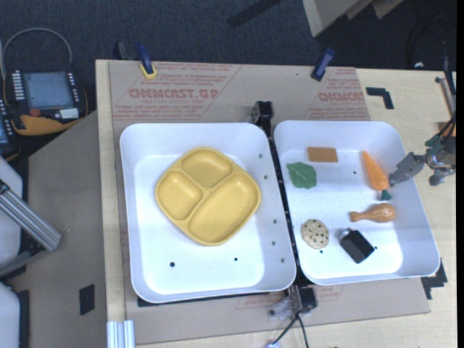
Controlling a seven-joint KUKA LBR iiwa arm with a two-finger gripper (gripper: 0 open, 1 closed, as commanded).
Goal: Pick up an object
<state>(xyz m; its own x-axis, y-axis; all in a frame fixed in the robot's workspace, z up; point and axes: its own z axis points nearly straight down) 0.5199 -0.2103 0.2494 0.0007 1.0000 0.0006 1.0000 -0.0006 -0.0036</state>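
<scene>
1. Black block and cookie at right bin's near edge.
2. Drumstick, carrot, leaf, brown slab beyond.
3. Claw beside carrot, grip state unclear.
4. Yellow tray in left bin.

bench: tan board with red print | directly on it: left white bin, right white bin, side by side, edges nearly touching
</scene>
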